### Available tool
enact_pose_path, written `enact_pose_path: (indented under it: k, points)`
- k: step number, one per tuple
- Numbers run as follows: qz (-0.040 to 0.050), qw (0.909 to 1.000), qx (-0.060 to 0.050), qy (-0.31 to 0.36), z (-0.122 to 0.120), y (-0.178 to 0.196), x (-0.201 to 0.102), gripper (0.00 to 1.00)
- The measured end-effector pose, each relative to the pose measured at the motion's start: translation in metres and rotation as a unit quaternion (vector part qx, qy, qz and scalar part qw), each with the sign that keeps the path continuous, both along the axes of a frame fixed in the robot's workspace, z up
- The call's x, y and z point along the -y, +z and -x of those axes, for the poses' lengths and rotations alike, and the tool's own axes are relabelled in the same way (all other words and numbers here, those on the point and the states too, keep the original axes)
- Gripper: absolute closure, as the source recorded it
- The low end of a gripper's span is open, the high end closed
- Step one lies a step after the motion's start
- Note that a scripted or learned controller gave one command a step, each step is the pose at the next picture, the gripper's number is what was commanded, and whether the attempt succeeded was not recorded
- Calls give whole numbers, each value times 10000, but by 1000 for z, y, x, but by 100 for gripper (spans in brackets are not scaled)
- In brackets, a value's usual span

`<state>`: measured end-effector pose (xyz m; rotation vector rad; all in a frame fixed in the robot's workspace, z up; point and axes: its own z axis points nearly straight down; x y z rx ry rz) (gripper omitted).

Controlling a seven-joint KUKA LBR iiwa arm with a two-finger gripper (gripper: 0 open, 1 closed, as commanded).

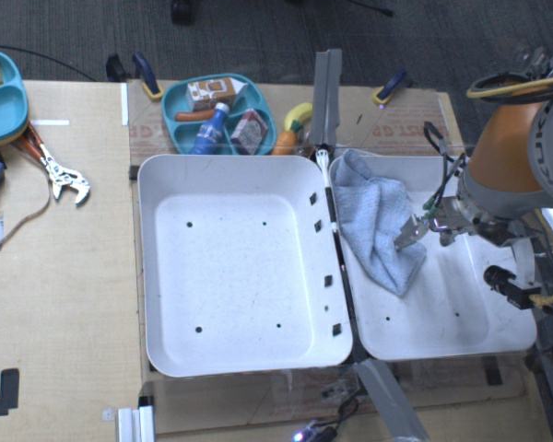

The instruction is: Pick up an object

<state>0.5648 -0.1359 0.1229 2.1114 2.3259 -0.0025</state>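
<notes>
A crumpled light blue cloth (376, 217) lies in the left part of the right white bin (461, 330), draped against the bin's left wall. My gripper (411, 234) reaches in from the right and sits low at the cloth's right edge, its metal fingers touching or just over the fabric. The grey arm with its orange band (509, 141) fills the right side above the bin. I cannot make out how the fingers stand against the cloth.
The left white bin (166, 247) sits beside the right one. Behind the bins stands a teal tray (175, 109) with toy food and a bottle, plus a banana (297, 116). A wrench (63, 178) lies on the bench at the left.
</notes>
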Motion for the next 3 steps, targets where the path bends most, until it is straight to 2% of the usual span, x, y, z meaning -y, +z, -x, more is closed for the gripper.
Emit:
enact_pose_path:
  k: [1, 2, 3]
  points:
    - [-4, 9996, 4, 292, 10, -31, -29, 0]
    - [-3, 9986, -1, 529, 59, -19, 34, 0]
    - [-4, 9873, 8, 1589, 78, 47, 3, 0]
